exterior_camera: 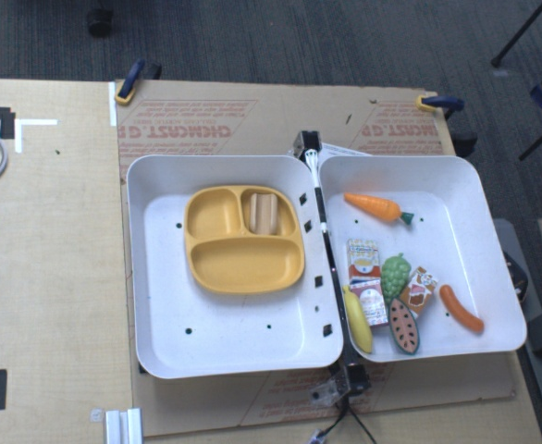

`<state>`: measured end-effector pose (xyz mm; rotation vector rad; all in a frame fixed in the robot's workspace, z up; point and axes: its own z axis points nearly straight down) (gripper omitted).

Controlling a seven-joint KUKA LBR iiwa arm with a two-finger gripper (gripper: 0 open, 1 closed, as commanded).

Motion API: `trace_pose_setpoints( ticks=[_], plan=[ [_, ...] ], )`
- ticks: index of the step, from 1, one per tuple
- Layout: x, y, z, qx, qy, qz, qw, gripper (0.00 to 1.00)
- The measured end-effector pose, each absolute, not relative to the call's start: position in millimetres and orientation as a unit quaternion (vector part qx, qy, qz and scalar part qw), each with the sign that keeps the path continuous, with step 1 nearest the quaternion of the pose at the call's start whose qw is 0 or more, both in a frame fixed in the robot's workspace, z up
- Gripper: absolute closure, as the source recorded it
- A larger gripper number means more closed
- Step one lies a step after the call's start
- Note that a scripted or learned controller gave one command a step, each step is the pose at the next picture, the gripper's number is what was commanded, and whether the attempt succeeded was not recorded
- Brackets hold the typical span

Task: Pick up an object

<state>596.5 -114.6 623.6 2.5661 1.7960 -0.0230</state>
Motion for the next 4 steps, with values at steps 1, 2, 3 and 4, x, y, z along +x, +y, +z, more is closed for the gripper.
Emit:
trace_pose_setpoints(
  ticks=[1,2,3,4],
  plan=[
    [597.8,-114.5,632.5,0.819,0.574,-0.0061,0.007,1.00],
    [599.4,-114.5,641.2,0.818,0.575,-0.0041,0.010,1.00],
    [601.1,-114.6,650.1,0.818,0.576,-0.0014,0.013,1.00],
    [539.3,-202.5,542.0,0.734,0.679,-0.0010,0.000,1.00]
  ],
)
